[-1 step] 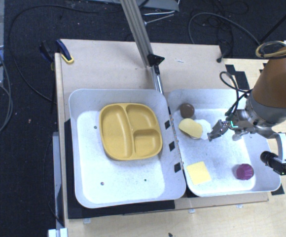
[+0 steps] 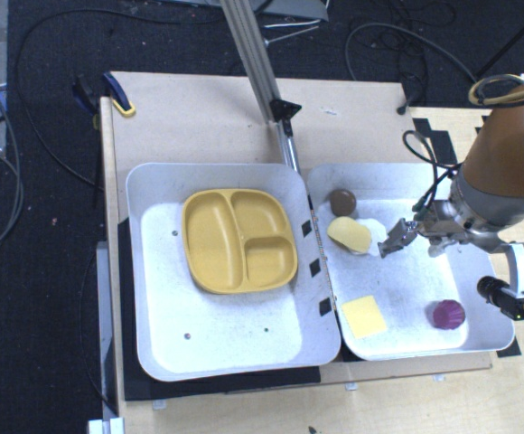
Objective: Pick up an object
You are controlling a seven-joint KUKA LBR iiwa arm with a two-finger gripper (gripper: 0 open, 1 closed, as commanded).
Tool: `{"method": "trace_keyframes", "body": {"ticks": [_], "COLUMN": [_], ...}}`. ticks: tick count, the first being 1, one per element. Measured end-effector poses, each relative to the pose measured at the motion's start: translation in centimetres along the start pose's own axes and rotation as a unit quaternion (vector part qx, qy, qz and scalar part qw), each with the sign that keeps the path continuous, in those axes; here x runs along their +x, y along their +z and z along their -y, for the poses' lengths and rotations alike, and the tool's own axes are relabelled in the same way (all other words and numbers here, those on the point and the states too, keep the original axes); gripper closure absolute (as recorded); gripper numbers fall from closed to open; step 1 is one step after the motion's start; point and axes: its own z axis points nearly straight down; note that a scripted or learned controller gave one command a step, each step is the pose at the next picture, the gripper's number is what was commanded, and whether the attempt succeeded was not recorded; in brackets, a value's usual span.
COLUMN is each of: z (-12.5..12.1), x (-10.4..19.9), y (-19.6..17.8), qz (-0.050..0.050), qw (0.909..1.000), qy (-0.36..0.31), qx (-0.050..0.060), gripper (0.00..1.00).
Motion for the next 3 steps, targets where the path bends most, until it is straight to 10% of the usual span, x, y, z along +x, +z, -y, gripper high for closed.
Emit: {"method": "trace_keyframes", "body": {"ticks": [2,3], "z": [0.8,0.7], "x": [0.8,0.8], "y": [10.3,9.0], "qz": [0.000,0.000], "qw": [1.0000,1.0000], "qy": [0.001,0.002], "qx": [0.001,0.000], "gripper": [0.00,1.00]}}
